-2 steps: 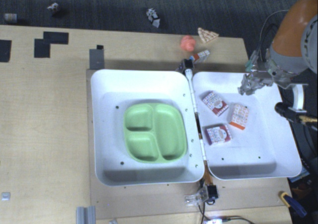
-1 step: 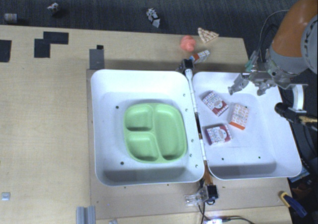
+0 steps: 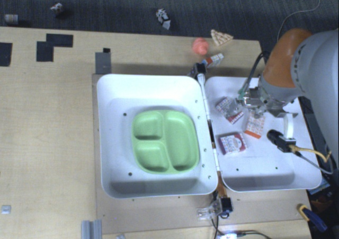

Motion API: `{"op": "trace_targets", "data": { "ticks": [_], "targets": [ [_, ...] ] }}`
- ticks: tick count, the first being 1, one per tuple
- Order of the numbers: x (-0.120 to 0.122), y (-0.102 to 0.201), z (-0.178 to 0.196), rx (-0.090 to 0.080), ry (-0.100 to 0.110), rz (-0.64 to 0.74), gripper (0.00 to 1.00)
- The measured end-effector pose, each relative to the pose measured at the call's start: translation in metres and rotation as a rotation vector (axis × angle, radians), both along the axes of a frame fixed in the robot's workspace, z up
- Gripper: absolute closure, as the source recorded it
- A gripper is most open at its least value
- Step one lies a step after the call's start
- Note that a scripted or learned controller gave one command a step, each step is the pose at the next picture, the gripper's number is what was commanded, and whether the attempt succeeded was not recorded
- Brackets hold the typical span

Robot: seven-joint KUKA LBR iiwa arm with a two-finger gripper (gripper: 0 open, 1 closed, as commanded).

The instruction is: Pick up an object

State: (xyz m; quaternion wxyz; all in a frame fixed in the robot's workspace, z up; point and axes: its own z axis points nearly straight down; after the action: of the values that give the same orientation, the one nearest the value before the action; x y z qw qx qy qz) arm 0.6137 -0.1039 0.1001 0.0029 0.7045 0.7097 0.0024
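The gripper (image 3: pixel 248 100) sits low in the right bin (image 3: pixel 265 177), and I cannot tell whether it is spread or closed. Just beside it lie a crinkled foil packet (image 3: pixel 228 108), a flat orange-and-white sachet (image 3: pixel 256 125) and a red-edged square packet (image 3: pixel 232 143). The left bin (image 3: pixel 114 126) holds a smooth green plastic plate (image 3: pixel 164 140) with three compartments.

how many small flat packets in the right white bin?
3 in the right white bin: silvery crinkled packet far left, white-and-orange packet mid-bin, red-and-white packet front left. Grey arm may hide others.
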Motion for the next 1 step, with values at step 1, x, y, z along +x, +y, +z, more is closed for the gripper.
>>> {"op": "trace_targets", "data": {
  "ticks": [1],
  "targets": [
    [0.002,-0.001,0.0124,-0.004,-0.007,0.005,1.0]
  ]
}}
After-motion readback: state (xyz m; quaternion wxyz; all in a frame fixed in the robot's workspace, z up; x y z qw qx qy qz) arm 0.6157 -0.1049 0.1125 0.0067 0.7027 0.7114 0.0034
